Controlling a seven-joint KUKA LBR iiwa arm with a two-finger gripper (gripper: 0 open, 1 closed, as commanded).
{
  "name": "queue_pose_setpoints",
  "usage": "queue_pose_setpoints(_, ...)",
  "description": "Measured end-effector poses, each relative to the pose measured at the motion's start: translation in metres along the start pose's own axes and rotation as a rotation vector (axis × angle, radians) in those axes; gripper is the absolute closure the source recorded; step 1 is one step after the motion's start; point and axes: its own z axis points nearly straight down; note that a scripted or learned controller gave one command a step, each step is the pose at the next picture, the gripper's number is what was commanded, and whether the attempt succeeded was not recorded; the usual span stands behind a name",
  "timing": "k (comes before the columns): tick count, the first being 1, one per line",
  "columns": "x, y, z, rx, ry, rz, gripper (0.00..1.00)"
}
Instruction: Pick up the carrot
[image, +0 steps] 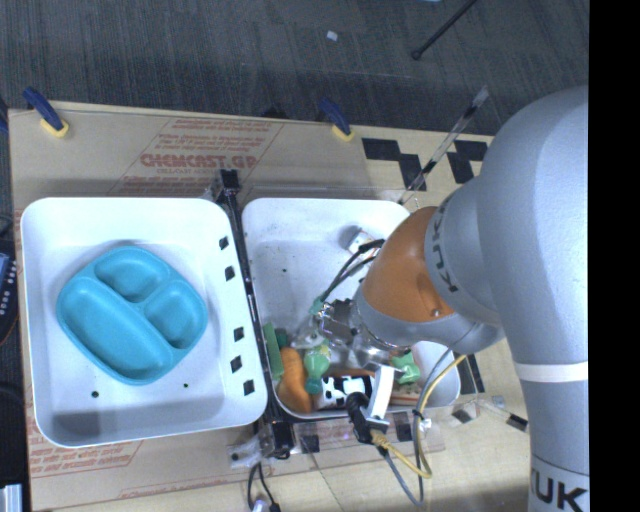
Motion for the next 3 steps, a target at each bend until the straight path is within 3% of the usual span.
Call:
queue_pose_setpoints(1, 0.0009, 0.0006, -0.0097, 0.003, -0.001, -0.012, 1.0)
queue_pose_setpoints(2, 0.001, 0.003, -0.0049, -0.016, -0.009, -0.562, 1.0)
queue_pose_setpoints(3, -0.0017, 0.0045, -0.0047, -0.017, -0.008, -0.665, 1.0)
